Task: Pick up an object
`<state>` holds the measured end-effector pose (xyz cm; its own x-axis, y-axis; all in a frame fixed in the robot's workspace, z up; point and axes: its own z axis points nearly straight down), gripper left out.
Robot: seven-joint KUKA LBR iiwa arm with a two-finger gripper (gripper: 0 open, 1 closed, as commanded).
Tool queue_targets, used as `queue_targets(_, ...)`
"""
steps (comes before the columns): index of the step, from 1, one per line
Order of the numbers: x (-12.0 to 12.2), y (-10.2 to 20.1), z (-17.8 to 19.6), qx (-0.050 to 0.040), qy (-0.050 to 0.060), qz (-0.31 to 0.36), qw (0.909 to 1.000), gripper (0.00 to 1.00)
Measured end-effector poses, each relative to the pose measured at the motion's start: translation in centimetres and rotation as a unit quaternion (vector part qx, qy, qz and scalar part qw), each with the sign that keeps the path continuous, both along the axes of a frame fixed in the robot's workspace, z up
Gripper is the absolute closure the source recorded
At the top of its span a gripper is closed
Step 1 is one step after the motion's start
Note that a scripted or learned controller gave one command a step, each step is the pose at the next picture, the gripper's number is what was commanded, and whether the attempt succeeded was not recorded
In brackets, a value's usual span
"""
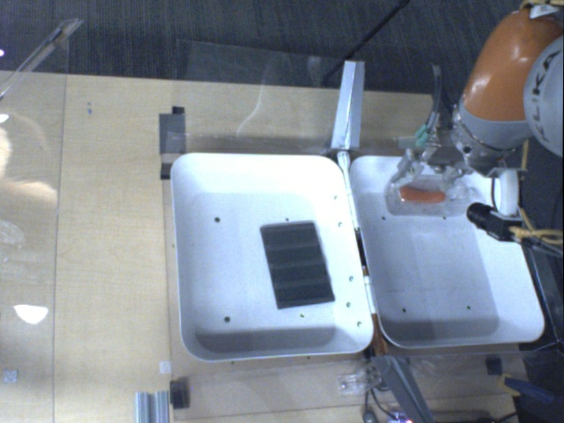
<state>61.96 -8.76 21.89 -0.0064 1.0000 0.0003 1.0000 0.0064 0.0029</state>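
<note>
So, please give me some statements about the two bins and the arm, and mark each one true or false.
1. A dark ridged block lies in the left bin. True.
2. The block leans against the bin's wall. False: it lies flat on the floor, apart from the walls.
3. The gripper is over the right bin. True.
4. An orange-red object lies in the left bin. False: it is in the right bin, under the gripper.

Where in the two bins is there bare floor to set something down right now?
Left bin: bare floor all round the dark ridged pad lying in its middle, widest along the left wall. Right bin: the whole near half is bare. Crowded: its far end, where the gripper hangs over an orange object.
</note>
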Motion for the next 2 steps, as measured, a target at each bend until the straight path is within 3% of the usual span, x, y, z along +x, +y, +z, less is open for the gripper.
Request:
queue_targets(1,4.2,-1.9,-6.9,-0.0009,-0.004,0.017,0.9998,0.0)
queue_targets(2,4.8,-1.9,-13.0,-0.001,-0.003,0.077,0.997,0.0)
